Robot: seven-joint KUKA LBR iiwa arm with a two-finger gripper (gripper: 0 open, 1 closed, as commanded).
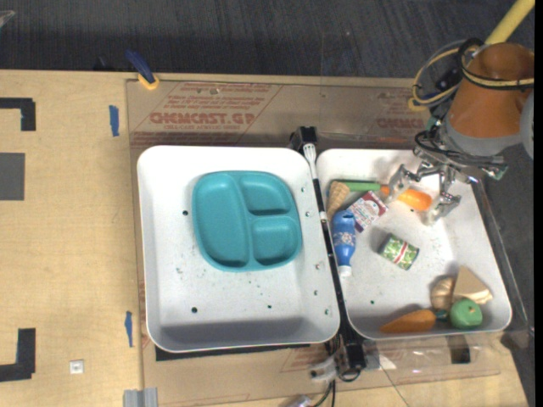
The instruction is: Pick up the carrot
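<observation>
While the carrot (410,320) lies flat near the front edge of the right bin (496,253), the gripper (422,186) sits well apart from it at the bin's far end. Carrot is just beside a green round item (465,314) and a tan wedge-shaped piece (467,287), its thick end close to a brownish lump (441,293). Arm comes in from the right, orange band (489,91) up top, wrist pointing down into the bin. Fingers spread, one on each side of an orange round object (414,199); whether they actually touch it, can't tell. Nothing visibly clamped. Also in the right bin: blue bottle (344,238), green can (399,252), pink-white packet (367,209). Left bin (161,253) has a teal divided tray (248,219).
</observation>
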